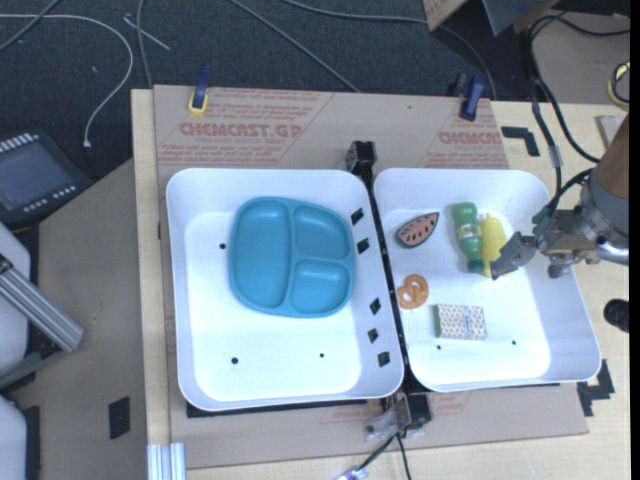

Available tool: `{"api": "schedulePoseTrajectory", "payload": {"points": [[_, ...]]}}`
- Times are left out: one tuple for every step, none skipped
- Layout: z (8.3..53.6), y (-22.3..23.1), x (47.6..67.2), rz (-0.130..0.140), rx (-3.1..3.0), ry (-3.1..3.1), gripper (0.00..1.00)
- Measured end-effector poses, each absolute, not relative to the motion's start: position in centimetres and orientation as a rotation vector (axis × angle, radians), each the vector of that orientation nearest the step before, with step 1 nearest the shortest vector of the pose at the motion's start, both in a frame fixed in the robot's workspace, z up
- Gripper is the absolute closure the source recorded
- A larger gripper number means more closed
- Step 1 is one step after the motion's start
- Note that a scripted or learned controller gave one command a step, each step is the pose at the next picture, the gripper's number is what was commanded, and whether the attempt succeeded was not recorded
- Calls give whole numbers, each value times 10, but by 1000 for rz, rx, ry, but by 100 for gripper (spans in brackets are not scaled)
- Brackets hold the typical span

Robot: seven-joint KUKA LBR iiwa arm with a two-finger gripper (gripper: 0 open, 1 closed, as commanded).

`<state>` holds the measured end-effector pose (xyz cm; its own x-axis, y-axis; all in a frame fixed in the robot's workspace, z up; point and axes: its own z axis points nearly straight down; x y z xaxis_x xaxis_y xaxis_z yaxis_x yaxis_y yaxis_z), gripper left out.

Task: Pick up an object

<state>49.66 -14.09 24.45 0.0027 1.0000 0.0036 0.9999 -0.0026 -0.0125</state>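
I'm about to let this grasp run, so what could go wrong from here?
1. The green bottle and yellow object lie touching, right beside the tool; a grasp may catch both, or knock one aside.
2. The tool sits near the right bin wall, so a low approach could hit the rim.
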Motion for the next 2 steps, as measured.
{"api": "schedulePoseTrajectory", "payload": {"points": [[250,-141,499,0,-2220,-2221,0],[205,-139,492,4,-2218,-2216,0]]}}
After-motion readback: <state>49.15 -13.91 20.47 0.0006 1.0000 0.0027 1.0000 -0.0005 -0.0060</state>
